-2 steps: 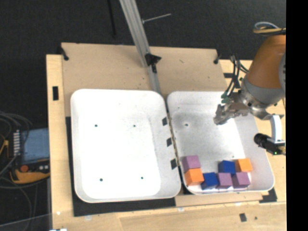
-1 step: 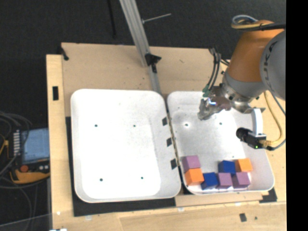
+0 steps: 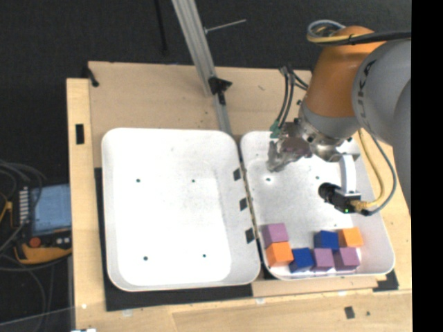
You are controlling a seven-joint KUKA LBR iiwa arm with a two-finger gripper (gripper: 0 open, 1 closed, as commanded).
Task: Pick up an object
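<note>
Along the lower edge of the shallow white right bin (image 3: 367, 268), small purple, orange and blue foam cubes (image 3: 315, 249) sit bunched together, so a clean grasp means descending on an outlying one, perhaps the purple cube (image 3: 275, 233) at the cluster's left. Higher up, the metal two-finger gripper (image 3: 277, 159) hovers over bare floor, its closure impossible to tell. Left lies the other white bin (image 3: 173, 206).

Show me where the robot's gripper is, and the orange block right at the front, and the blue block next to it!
gripper (image 3: 275, 159): camera view, the tip of its fingers, above the right bin's far end.
front orange block (image 3: 279, 253): camera view, its top face.
blue block beside it (image 3: 302, 259): camera view, its top face.
</note>
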